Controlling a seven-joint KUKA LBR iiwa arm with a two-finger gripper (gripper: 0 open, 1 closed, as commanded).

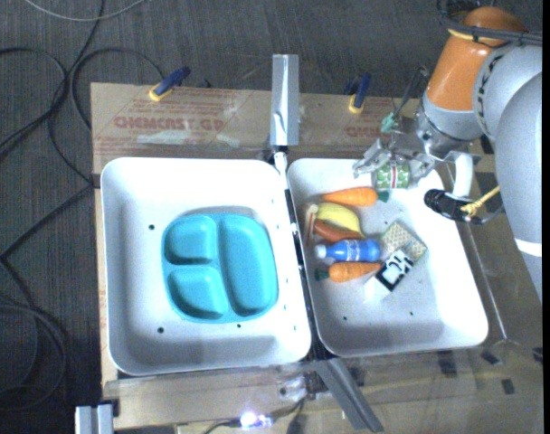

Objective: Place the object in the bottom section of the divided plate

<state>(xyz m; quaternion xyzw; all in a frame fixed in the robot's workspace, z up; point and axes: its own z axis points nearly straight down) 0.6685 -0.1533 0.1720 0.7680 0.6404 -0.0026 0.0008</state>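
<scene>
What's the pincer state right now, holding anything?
Pincer: shut on a small green-and-white object between its fingers, over the right bin's far edge.

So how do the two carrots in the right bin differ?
The upper carrot lies near the bin's far edge, close to the gripper; the lower carrot lies nearer the bin's middle, just below the blue bottle. The upper touches the yellow banana; the lower does not. Both are orange and lie roughly sideways.

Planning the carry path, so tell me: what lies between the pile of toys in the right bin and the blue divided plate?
In the camera view, the two bins' adjoining white rims and bare bin floor separate the blue divided plate from the toy pile.
</scene>
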